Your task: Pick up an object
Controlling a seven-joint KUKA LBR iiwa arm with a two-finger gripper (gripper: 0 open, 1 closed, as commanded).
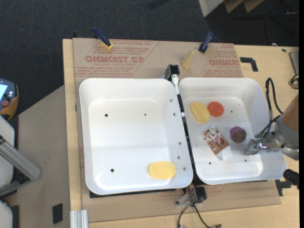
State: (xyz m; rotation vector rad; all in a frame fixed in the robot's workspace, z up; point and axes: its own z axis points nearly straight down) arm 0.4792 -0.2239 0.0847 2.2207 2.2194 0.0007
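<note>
The right bin (pixel 237 170) holds a pale yellow oval piece (pixel 200 112), an orange round piece (pixel 216 109), a purple ball (pixel 238 134) and a brown and white packet (pixel 215 141). Another yellow oval piece (pixel 162 170) lies near the front of the left bin (pixel 123 127). My gripper (pixel 252 148) comes in from the right and sits low over the right bin's front right part, just right of and below the purple ball. No object shows in its grasp.
The arm's grey body (pixel 290 136) and a black cable (pixel 269 99) stand over the right bin's right rim. A black divider strip (pixel 183 127) runs between the bins. Blue clamps (pixel 102 37) hold the cardboard base at the back.
</note>
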